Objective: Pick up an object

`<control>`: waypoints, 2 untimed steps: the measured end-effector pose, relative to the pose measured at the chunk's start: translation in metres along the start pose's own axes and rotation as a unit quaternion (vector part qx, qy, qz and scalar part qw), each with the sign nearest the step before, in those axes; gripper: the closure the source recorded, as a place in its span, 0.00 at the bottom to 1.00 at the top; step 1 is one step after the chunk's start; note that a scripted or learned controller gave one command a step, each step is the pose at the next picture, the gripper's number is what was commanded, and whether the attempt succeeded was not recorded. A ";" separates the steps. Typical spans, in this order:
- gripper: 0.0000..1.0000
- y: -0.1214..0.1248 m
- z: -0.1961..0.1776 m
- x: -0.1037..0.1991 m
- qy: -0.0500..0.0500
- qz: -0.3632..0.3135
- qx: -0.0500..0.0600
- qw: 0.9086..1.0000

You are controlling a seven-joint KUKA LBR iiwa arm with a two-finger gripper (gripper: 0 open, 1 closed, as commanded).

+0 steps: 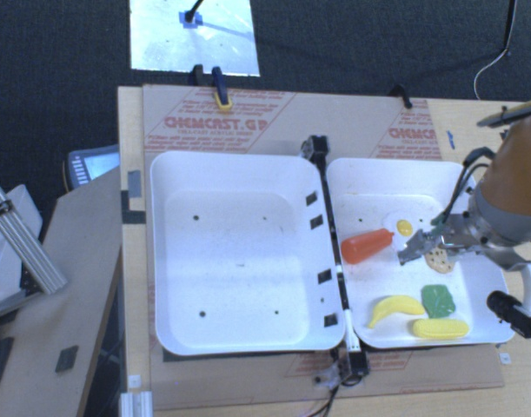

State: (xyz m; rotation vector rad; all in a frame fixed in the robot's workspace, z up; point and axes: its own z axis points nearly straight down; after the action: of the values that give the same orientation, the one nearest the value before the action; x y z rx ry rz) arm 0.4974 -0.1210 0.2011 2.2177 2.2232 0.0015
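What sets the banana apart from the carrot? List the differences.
Colour: the banana is yellow, the carrot orange-red.
Shape: the banana is curved, the carrot straight and tapered.
Place: the banana lies near the front edge of the right bin, beside a green piece; the carrot lies further back, close to the wall between the bins.
Both are toy foods lying flat in that bin.
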 end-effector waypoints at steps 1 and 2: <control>0.00 -0.010 -0.033 0.018 0.000 -0.002 -0.002 1.000; 0.00 -0.011 0.012 0.045 0.001 -0.002 0.001 1.000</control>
State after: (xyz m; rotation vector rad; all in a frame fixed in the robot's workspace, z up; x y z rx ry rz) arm 0.4866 -0.0765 0.1888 2.2164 2.2289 0.0003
